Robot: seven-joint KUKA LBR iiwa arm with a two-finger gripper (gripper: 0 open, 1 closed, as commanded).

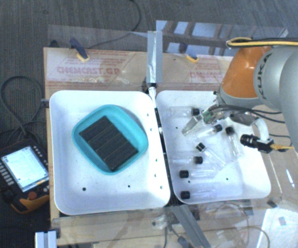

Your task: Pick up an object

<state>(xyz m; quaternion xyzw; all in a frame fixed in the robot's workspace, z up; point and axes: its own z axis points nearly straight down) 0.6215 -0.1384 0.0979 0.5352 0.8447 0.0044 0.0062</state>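
From the camera view you see two glossy white bins. The left bin (pixel 66 190) holds a rounded teal dish (pixel 110 138) with a dark ribbed rectangular slab (pixel 108 143) inside. The right bin (pixel 252 185) is strewn with clear plastic vials (pixel 203 173) with black caps. The gripper (pixel 203 119) sits low over that bin's upper part, vials just beside and below it; you cannot tell its grip state.

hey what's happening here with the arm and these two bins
A grey robot arm reaches in over the right bin, which holds several clear vials with black caps. Its gripper is down among them near the bin's back, but nothing is clearly gripped. The left bin holds a teal dish with a dark ridged pad in it.
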